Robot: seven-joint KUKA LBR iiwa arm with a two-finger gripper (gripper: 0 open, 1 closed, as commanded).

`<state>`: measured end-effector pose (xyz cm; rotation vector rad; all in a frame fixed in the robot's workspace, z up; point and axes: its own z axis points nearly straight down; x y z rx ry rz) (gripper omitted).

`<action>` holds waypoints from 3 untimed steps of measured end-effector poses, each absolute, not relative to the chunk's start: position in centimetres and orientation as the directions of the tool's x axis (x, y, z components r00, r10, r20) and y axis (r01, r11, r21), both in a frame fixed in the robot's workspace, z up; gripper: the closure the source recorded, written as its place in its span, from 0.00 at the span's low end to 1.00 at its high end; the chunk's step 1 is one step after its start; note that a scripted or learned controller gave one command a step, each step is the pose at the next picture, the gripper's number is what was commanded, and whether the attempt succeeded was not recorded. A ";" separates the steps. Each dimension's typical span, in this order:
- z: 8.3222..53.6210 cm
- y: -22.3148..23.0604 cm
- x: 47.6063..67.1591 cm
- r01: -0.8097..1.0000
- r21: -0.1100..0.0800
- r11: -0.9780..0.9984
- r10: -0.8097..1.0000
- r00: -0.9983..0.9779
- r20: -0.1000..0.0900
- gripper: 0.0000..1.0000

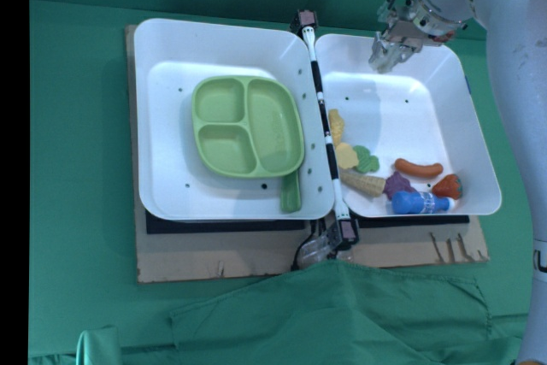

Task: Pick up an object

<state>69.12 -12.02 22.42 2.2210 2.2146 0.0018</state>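
Observation:
My gripper (386, 57) hangs over the far edge of the right bin (402, 103), well above and behind the toys. Nothing shows between its fingers. Along the right bin's near and left side lie a corn cob (336, 125), a yellow piece (346, 156), a green broccoli (367, 159), an ice-cream cone (363, 182), a purple piece (397, 184), a sausage (418, 167), a strawberry (448, 185) and a blue bottle (419, 202).
The left bin (162, 98) holds a green divided plate (248, 126) and a green piece (291, 193) at its near right. A black-and-white bar (321, 111) runs between the bins. Green cloth (342, 316) lies at the front.

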 end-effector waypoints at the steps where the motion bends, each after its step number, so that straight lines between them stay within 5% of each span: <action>1: 28.2 -11.9 70.2 1.000 0.013 -0.002 1.000 0.002 -0.003 1.00; 3: 28.2 -2.1 70.1 1.000 0.004 0.004 1.000 -0.004 0.001 1.00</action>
